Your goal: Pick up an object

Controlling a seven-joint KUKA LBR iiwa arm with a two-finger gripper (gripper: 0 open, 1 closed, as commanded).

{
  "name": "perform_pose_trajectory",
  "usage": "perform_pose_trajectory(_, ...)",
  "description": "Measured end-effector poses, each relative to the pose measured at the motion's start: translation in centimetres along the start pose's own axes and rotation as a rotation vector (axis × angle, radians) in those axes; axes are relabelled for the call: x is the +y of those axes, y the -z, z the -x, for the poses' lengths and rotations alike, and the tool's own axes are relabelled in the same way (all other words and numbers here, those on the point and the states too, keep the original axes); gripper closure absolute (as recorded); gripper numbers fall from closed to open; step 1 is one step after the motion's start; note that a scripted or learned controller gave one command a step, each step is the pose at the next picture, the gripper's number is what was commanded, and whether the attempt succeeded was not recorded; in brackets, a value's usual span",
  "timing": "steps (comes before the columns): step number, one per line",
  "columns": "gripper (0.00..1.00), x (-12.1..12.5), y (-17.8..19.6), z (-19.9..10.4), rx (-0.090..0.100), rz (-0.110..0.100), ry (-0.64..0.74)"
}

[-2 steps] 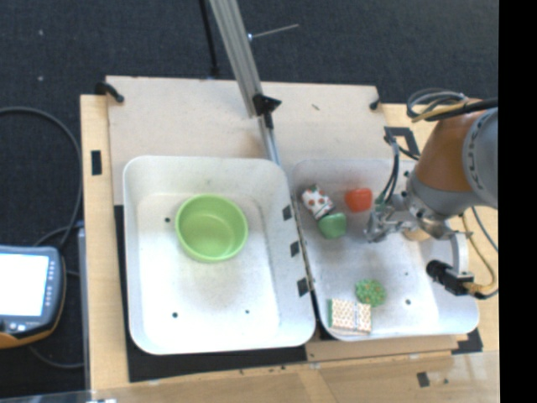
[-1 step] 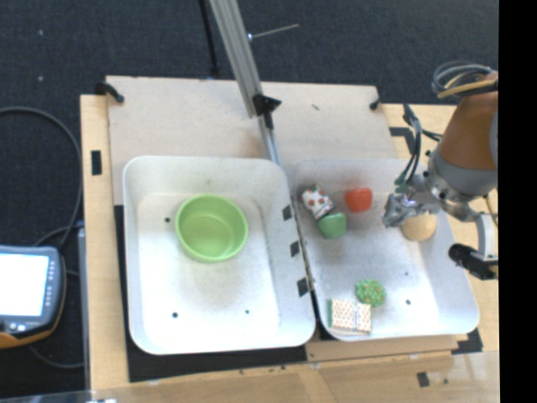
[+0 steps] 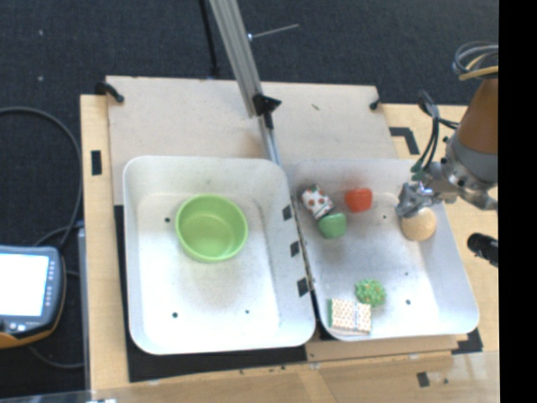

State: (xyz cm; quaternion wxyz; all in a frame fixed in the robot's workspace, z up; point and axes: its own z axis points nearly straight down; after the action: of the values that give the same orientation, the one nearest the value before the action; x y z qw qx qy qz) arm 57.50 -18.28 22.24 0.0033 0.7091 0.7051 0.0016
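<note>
My gripper (image 3: 414,201) hangs over the right bin's far right side, directly above a tan round object (image 3: 419,225) that lies against its lower end. Whether that object sits between the fingers is unclear from this angle. Further left in the right bin (image 3: 436,296) lie a red object (image 3: 359,200), a white speckled object (image 3: 315,201) and a green round one (image 3: 332,225). Near the bin's front sit a green bumpy object (image 3: 369,291) and a patterned square packet (image 3: 351,316).
The left bin (image 3: 151,309) holds a light green bowl (image 3: 211,227). A metal pole (image 3: 243,65) slants down from the top to the gap between the bins. A screen device (image 3: 25,292) sits at the far left, off the bench.
</note>
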Motion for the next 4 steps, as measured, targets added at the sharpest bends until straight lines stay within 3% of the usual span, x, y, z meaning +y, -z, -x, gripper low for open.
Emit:
perform_pose_trajectory(1, 1.0, 0.2, 4.7, 0.2, 0.0, 0.0, 0.008)
perform_pose_trajectory(4, 1.0, -0.6, 4.1, -15.1, 0.004, -0.003, 0.014)
